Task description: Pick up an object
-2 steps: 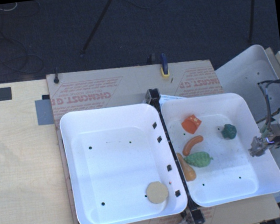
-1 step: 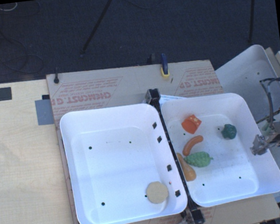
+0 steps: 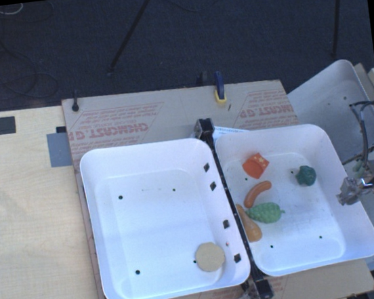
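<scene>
Candidate objects sit mostly in my right bin (image 3: 336, 242): an orange-red block (image 3: 255, 165) toward the far side, an orange sausage-shaped piece (image 3: 258, 193) just below it, a light green bumpy piece (image 3: 264, 212) under that, and an orange piece (image 3: 249, 226) against the bin's left wall, touching or just beside the green one. A dark green rounded piece (image 3: 305, 175) lies apart from them, nearer the right wall. All of it rests on the bin floor, nothing lifted.

The left bin (image 3: 123, 284) has a tan round disc (image 3: 209, 256) near its front right corner, close to the divide between the bins.

My end effector (image 3: 353, 190) is at the right edge, outside the right bin's right wall, beside the rim, well apart from every object. It's small and blurred here; I can't tell how its fingers stand, and I see nothing in it.

Both bins sit side by side on a brown cardboard sheet (image 3: 142, 120) on the counter (image 3: 26, 228). A blue-and-yellow clamp (image 3: 219, 88) holds the cardboard's far edge. Dark floor with cables lies beyond.
</scene>
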